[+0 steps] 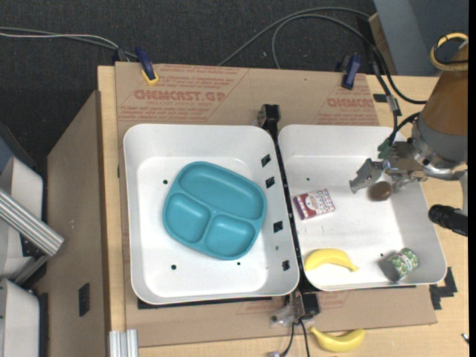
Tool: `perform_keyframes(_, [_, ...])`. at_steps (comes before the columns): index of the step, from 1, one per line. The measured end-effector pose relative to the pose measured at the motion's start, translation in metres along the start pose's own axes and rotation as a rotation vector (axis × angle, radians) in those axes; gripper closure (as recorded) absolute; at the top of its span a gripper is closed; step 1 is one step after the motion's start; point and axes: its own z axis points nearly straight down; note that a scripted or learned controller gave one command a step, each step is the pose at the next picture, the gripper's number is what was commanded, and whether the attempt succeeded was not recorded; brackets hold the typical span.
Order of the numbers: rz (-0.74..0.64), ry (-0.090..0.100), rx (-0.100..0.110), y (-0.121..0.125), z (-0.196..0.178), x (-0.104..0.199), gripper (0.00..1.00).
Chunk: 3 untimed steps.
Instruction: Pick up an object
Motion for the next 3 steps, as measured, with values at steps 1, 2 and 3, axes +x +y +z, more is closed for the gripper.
perform_keyframes(1, [-0.004,-0.002,-0.014,0.003,-0.007,0.000,0.00])
perform_keyframes(2, [-0.003,-0.001,-0.009,0.008,0.052,0.007,0.00])
perform_keyframes(3, [-0.003,-0.002,-0.010,0.011,0.095,0.011,0.00])
